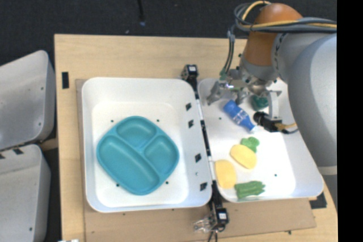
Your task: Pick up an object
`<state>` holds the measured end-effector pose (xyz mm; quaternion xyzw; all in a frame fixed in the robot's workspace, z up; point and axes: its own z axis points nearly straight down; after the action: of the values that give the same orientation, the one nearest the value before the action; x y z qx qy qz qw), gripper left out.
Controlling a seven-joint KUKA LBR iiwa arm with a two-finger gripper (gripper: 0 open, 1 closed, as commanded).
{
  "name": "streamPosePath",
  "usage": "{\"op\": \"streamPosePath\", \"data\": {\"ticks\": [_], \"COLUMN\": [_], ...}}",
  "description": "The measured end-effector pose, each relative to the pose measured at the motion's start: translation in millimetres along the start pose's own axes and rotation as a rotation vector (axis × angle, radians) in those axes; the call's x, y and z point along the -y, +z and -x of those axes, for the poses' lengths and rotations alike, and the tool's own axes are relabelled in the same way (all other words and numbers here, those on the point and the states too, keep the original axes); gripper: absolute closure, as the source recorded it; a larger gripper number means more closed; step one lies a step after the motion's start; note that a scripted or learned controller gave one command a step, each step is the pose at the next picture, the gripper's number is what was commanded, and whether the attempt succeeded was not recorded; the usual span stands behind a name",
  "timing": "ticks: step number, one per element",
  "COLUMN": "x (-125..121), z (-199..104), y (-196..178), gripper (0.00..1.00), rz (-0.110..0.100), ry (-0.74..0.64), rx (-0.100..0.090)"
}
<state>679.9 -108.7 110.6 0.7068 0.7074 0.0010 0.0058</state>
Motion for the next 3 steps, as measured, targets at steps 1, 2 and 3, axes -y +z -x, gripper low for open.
{"op": "streamPosePath", "data": {"ticks": [1, 2, 3], "x": [3, 1, 0], "z": [-1, -4, -3], "y": [-3, -60, -109], "gripper": [1.0, 1.0, 1.0], "rz": [-0.011, -0.01, -0.01], "ry": [0.002, -0.002, -0.001], "rx": [-0.004, -0.007, -0.007]}}
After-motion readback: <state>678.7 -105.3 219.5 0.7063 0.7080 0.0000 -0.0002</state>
